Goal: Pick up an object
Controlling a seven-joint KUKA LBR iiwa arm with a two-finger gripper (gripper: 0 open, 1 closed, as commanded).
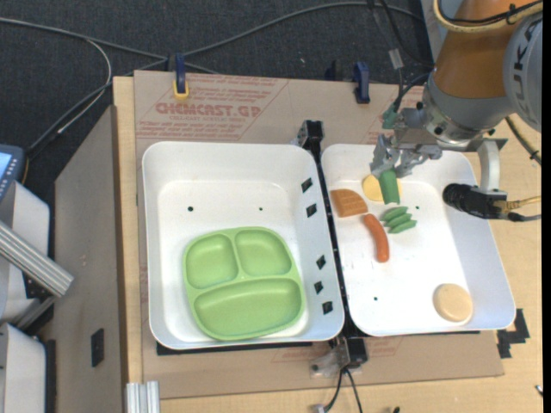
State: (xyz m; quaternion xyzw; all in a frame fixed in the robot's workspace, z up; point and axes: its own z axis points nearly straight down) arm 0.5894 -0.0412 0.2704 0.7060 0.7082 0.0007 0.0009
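My gripper (393, 163) hangs over the back of the right bin (482, 256). A small green stick-shaped piece (390, 187) stands upright between its fingertips, and the fingers are shut on it. Right beside it on the left lies a yellow piece (372, 188). On the bin floor nearby are an orange bread-like slice (349, 202), a red sausage (377, 237) and a green pea pod (399, 221). A round tan biscuit (453, 301) sits in the front right corner.
The left bin (164, 231) holds a green divided plate (244, 280) at its front. A black divider with clips (320, 231) runs between the bins. A black fixture (469, 199) juts in at the right bin's far rim. Cables cross the dark floor behind.
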